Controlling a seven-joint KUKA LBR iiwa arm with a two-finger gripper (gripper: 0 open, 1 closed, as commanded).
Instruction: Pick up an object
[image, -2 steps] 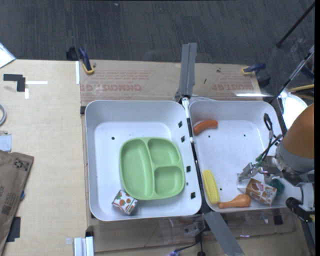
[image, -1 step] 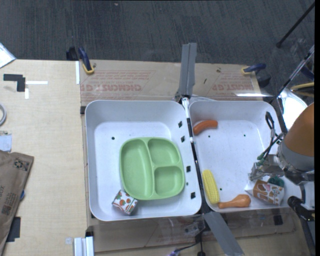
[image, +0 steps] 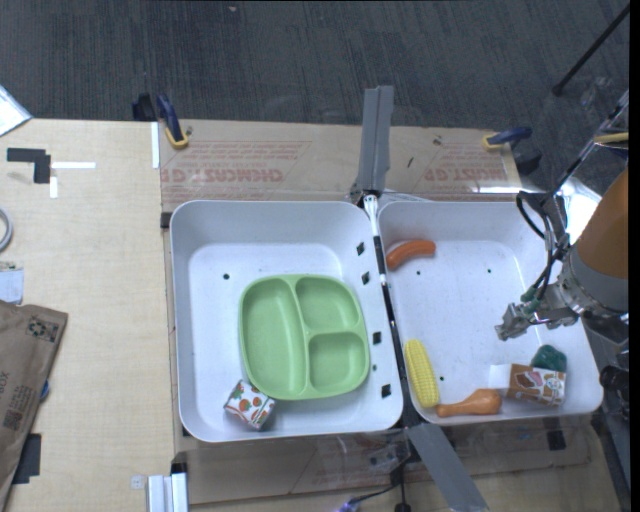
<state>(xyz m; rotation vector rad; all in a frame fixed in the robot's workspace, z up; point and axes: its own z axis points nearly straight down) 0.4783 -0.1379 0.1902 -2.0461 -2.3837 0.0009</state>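
objects for the pick lie mostly in the right bin (image: 455, 225), where you see your end effector (image: 515, 322) hovering over the bare white floor toward that bin's right side, with nothing between its fingers; whether those fingers stand wide or narrow you cannot tell from this slanted view.

closest to it are a dark green lump (image: 548, 357) and a printed brown-and-white packet (image: 537, 384), tucked into the near right corner just beside the wall. that crowding likely makes them awkward, since the wall leaves little room on one side. the packet looks flat and boxy, the green piece rounded and small.

along the near wall lies an orange-tan gourd-shaped toy (image: 470, 403), smooth and tapering, and just beside it a yellow corn cob (image: 421, 372), long, bumpy, lying against the divider side. an orange sausage (image: 410, 250), glossy and curved, rests near the far left corner, well apart from the end effector.

in the left bin (image: 200, 300) a pale green divided plate (image: 304, 335) sits flat, three shallow compartments, likely hard plastic. a small printed carton (image: 249, 405) leans at its near left edge, touching the plate.

both bins rest side by side on the bench (image: 90, 240), wooden and pale.

you'd judge the grasp not yet begun.
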